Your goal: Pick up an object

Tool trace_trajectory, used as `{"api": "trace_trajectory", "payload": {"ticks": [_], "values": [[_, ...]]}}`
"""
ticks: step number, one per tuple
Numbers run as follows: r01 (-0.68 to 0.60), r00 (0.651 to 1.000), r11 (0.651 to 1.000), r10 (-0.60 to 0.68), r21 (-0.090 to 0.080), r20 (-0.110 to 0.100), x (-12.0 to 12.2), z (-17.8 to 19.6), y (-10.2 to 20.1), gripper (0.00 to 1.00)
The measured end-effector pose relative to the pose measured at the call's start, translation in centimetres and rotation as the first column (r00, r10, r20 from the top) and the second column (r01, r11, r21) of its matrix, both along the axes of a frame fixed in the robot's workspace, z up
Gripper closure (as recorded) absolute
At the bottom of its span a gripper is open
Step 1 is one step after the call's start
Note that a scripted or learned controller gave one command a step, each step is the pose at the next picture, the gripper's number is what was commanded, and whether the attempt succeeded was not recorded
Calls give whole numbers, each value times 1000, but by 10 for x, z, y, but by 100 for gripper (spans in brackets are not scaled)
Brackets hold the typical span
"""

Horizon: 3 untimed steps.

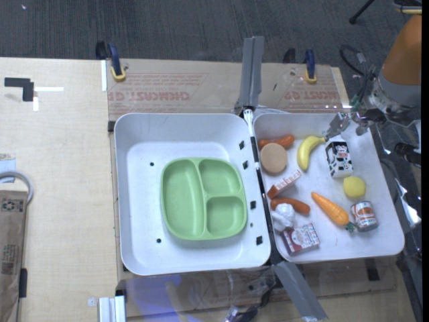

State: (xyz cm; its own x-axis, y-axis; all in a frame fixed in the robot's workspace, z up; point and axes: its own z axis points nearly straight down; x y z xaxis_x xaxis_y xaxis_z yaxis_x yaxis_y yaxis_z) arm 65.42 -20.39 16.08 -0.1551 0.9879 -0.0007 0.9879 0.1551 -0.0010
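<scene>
The right bin holds several small items. Among them are a yellow banana, a black-and-white milk carton, a lemon, a carrot and a red-labelled can. A round brown bun, a sausage, a second sausage, a crumpled white piece and a red box lie on the bin's left side. My gripper hangs over the bin's far right corner, just above the milk carton and right of the banana. I see nothing held in it.
The left bin carries a green divided plate. A grey divider post stands between the bins at the back. Clamps hold the cardboard behind them. A brown paper bag lies at the far left.
</scene>
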Motion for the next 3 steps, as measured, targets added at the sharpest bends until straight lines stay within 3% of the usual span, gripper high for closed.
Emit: {"api": "trace_trajectory", "payload": {"ticks": [1, 2, 3], "values": [[-129, 992, 992, 129, 4, 1, -43, -59, -15, 0], [-207, 978, 978, 207, -4, 7, -45, -65, 17, 0], [-203, 979, 979, 203, -5, 9, -44, -56, 16, 100]]}}
